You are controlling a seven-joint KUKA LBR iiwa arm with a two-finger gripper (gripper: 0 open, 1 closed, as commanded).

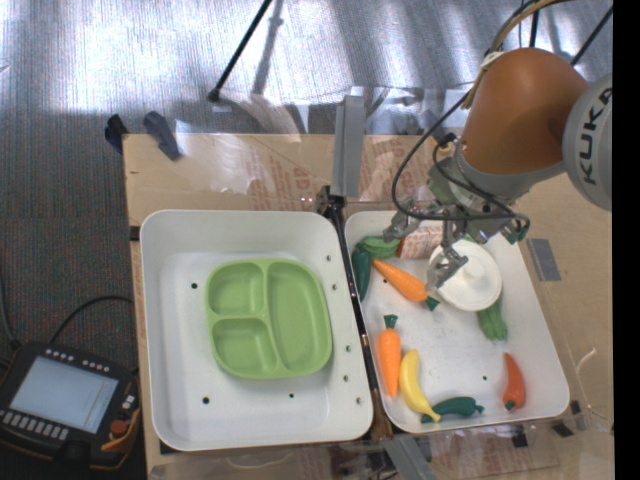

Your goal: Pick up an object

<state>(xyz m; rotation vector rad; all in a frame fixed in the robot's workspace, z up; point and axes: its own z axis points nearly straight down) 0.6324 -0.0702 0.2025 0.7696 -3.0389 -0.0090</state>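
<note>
Hovering at right of frame above glossy white round bowl (470,280): metal end effector (447,265), finger state unclear; smooth plastic carrot (400,280) alongside.

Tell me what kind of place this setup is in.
Probably a robotics lab test bench, not a kitchen: a grey and orange robot arm reaches over two shallow white bins, plastic toy vegetables like the orange carrot fill one, and a handheld control pendant lies on the carpet.
</note>
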